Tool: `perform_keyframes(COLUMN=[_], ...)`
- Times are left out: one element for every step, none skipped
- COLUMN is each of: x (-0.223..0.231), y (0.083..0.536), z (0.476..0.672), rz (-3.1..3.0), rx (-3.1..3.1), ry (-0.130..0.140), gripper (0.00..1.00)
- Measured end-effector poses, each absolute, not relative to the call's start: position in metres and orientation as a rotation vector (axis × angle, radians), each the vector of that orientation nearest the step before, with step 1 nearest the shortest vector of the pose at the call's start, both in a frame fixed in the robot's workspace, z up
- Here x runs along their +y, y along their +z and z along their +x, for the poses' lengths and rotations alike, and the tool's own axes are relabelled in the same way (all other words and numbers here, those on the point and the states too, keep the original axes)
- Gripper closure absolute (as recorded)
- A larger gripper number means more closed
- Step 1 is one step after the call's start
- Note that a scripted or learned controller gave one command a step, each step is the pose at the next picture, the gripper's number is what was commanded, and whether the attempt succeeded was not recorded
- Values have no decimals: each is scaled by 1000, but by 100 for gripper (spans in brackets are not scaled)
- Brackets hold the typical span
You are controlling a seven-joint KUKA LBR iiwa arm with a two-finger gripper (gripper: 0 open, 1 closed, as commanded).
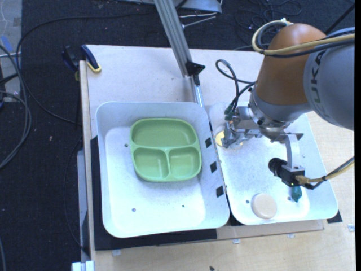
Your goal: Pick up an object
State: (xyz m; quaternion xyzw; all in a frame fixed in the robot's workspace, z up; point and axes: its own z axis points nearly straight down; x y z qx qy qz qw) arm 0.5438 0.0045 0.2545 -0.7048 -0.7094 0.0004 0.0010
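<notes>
My gripper (230, 136) hangs low over the far left corner of the right bin (242, 179), under the grey and orange arm. Beside its tip shows a small yellow thing (221, 134), partly covered by the gripper, and I cannot tell whether it is held. A cream round object (264, 205) lies near the front edge of the right bin. A small teal thing (295, 195) sits a little to its right. In the left bin (113, 208) rests a green divided plate (166, 149).
A slanted metal pole (176, 33) rises behind the bins, with cables on the bench near it. The wall between the two bins (217, 174) carries black clips. Bare bin floor lies between the gripper and the cream object.
</notes>
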Motion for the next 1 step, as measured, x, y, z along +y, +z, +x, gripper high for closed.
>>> perform_keyframes(x=[61], y=[243], z=[524], rz=[-2210], rx=[-2228], ry=[2], gripper=[100])
